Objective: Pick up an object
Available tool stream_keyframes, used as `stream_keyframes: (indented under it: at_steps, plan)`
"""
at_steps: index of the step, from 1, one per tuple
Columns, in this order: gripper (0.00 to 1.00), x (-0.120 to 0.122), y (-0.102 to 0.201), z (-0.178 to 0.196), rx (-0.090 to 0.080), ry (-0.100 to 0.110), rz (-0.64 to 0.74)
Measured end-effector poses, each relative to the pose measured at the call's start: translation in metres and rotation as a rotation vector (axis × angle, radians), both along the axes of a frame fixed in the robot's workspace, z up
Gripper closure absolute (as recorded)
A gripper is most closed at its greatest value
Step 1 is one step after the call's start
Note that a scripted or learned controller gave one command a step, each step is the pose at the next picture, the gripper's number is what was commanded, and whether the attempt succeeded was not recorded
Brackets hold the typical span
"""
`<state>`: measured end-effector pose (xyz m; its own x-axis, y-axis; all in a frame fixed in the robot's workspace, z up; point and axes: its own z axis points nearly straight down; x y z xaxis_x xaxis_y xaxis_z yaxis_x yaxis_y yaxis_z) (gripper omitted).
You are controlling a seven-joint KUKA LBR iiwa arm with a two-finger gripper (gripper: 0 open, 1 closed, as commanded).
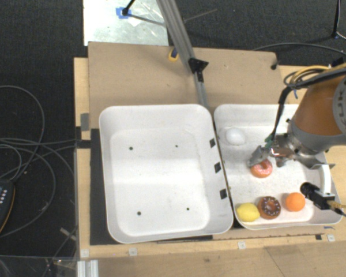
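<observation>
My gripper (269, 156) hangs low in the right bin (251, 117), open, with its fingertips just above a pink-iced donut (262, 169). The donut lies on the bin floor, its top edge partly covered by the gripper; I cannot tell whether the two touch. A white ball (235, 136) rests to the upper left of the gripper. Along the bin's front edge sit a yellow lemon (248, 212), a chocolate donut (270, 207) and an orange (294, 201).
The left bin (112, 154) lies beside the right one, joined by black clips along the shared rim. A slanted grey pole (179, 30) ends behind the bins. The arm's orange band (320, 108) overhangs the right bin's right side.
</observation>
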<state>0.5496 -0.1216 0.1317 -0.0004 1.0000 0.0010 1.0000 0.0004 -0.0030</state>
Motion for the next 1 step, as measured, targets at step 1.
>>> stream_keyframes:
  at_steps: [1]
  plan:
    - [0.0,-0.0003,0.0004,-0.0434,0.0,0.0,0.0]
